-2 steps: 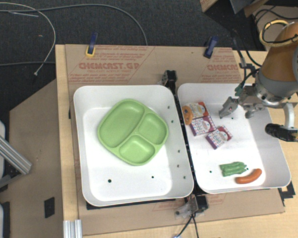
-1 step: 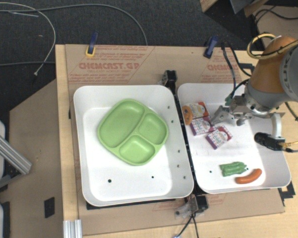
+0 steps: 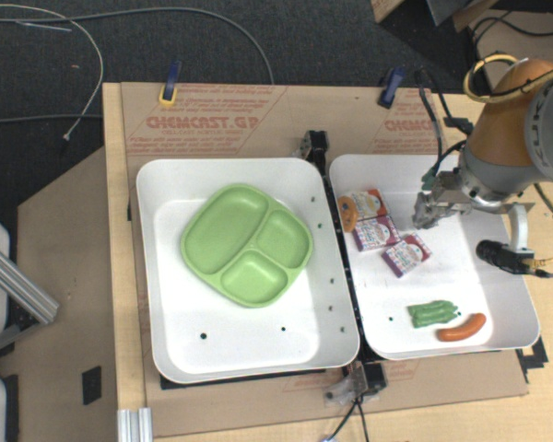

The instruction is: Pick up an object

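Green pepper (image 3: 432,313) beside sausage (image 3: 462,328)

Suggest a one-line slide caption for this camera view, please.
Gripper hovers over the right bin near snack packets; green divided plate lies in the left bin.

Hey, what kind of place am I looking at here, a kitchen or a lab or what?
Most likely a robotics lab bench, not a kitchen: a robot arm reaches over two white bins clamped to a board, loose cables trail across dark carpet, and the food items, like the sausage, look like toys.
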Controlling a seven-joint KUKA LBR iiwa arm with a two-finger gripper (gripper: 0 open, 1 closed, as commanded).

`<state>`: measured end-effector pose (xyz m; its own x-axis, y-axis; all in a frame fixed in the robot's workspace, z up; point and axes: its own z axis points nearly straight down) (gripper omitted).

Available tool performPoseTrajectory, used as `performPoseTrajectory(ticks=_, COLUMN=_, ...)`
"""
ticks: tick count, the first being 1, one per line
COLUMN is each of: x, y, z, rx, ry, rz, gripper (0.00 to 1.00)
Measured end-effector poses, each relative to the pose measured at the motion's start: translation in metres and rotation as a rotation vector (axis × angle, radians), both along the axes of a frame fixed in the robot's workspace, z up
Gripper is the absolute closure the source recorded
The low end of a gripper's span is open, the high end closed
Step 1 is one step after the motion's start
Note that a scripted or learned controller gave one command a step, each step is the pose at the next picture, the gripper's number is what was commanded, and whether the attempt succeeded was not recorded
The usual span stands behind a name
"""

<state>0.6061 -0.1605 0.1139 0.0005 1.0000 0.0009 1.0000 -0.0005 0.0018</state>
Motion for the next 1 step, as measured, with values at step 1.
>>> performPoseTrajectory(ticks=1, x=0.0018, y=-0.0015, z=0.044, rx=-0.003, ry=-0.005, rz=0.001, gripper=1.0)
